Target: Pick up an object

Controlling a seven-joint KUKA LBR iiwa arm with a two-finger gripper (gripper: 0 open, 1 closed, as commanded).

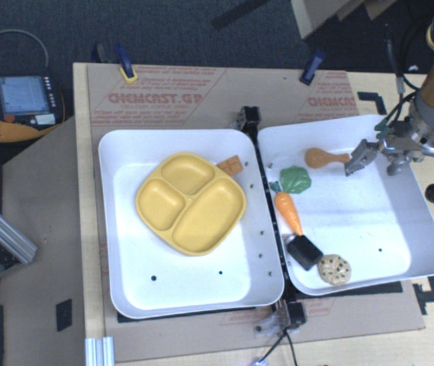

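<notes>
Gripper hangs over the right bin, fingers spread and grasping nothing; wooden spoon lies just left of it; carrot lower-left.

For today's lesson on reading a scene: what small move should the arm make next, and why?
Probably shift the tool a little left and down over the wooden spoon: its open fingers hang just right of the handle end, holding nothing, and the spoon lies apart from the other items.
</notes>
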